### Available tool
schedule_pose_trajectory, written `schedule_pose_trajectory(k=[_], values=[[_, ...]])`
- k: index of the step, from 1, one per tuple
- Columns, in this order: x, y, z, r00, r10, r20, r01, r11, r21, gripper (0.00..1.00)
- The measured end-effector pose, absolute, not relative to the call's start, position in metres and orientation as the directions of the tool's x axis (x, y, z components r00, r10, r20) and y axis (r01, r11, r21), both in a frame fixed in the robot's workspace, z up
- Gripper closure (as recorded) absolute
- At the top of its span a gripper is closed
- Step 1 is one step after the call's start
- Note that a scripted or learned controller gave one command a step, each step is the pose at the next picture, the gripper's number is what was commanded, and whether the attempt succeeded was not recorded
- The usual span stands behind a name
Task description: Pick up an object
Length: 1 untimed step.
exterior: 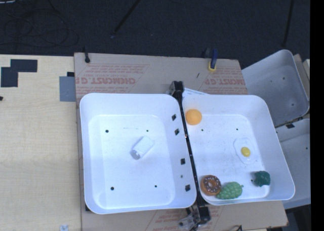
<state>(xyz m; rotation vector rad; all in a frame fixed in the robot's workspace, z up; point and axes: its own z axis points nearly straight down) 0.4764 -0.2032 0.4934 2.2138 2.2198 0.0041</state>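
Note:
The left bin (93, 108) holds a small white cylinder (142, 147) lying on its side near the middle. In the right bin (263, 113) an orange ball (193, 117) rests at the far left corner. A fried egg toy (245, 151) lies right of centre. Along the near wall sit a chocolate donut (210, 184), a bunch of green grapes (230, 190) touching it, and a dark green broccoli piece (261, 178).
The two bins meet along a black clipped divider (183, 144). They rest on a cardboard sheet (152, 75) over a pale wooden bench (35, 139). A grey metal plate (276, 83) stands at the right, and a blue clamp (213, 59) holds the cardboard's far edge.

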Motion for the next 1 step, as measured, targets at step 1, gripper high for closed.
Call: schedule_pose_trajectory(k=[1], values=[[0.4756, -0.2135, 0.4104, 0.001, 1.0, 0.002, 1.0, -0.001, -0.009, 0.0]])
